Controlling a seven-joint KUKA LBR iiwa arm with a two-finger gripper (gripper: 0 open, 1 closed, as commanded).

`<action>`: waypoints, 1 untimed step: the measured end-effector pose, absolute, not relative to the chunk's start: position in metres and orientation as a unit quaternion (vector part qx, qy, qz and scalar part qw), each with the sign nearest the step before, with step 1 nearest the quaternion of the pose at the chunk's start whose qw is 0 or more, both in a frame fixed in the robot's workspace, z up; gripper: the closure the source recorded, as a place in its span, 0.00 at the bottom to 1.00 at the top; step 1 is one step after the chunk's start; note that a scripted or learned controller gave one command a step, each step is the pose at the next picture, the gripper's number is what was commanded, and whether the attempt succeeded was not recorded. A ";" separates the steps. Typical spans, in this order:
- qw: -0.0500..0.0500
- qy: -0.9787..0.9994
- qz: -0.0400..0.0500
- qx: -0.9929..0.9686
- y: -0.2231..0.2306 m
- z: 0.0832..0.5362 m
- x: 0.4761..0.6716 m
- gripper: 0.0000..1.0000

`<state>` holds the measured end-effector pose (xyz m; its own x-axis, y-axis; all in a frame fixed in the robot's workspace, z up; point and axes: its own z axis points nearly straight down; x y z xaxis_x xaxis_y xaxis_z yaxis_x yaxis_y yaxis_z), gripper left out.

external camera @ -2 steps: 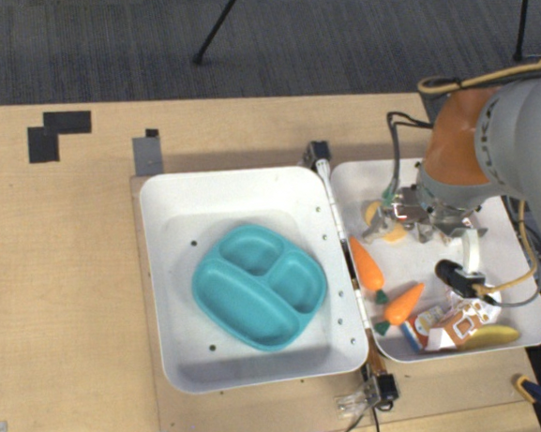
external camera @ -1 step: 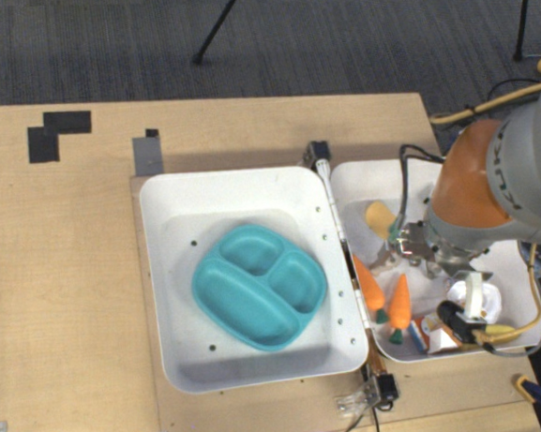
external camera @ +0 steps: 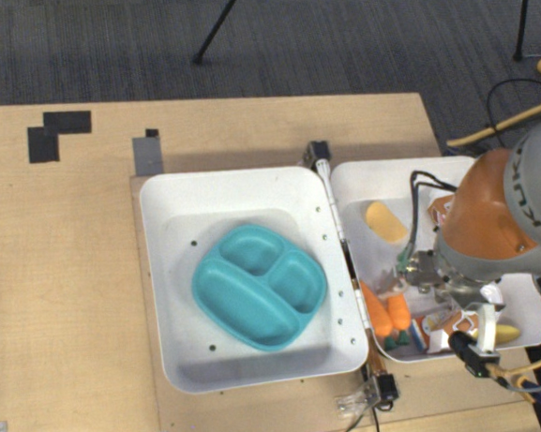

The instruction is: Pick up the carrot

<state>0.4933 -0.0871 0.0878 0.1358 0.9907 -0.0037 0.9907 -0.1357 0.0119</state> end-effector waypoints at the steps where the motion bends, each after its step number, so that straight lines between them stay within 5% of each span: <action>1: 0.008 0.659 0.006 0.752 -0.086 0.099 0.497 1.00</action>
